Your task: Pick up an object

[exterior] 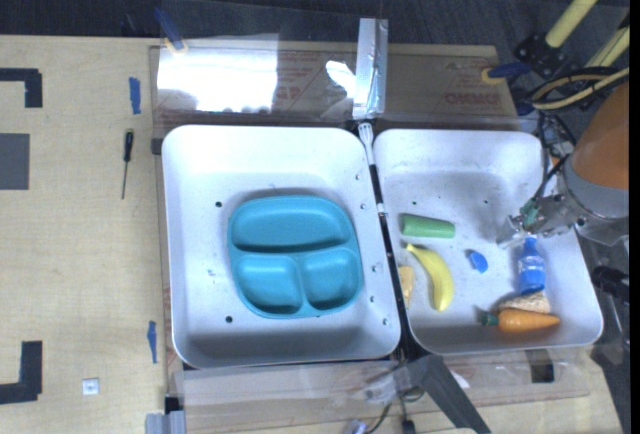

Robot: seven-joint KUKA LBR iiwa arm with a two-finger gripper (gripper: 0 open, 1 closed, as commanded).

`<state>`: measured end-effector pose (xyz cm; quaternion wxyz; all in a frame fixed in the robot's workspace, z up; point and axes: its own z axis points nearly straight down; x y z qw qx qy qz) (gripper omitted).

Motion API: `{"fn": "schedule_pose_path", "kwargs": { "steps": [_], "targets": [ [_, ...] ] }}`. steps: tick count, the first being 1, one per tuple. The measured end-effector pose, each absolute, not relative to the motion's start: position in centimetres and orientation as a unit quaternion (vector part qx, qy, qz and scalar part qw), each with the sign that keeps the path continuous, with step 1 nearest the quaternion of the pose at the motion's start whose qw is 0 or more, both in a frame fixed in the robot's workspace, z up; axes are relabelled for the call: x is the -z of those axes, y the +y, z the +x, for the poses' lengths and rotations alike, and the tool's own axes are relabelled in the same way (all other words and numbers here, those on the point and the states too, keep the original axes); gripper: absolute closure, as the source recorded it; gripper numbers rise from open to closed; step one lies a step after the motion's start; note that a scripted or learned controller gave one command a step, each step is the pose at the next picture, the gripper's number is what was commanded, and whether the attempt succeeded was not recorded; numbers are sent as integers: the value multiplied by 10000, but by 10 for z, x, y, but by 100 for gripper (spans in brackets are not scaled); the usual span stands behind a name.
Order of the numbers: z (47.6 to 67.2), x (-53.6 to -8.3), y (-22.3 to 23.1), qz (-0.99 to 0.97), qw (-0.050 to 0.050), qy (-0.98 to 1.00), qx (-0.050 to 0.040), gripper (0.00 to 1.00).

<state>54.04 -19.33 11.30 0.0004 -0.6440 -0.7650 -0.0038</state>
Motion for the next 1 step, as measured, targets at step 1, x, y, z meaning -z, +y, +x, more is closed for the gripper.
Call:
{"fn": "schedule_pose_path", "kwargs": {
  "steps": [1],
  "targets": [
    [502,-163,-225,-6974,-28,-7167,5,100]
  ]
}}
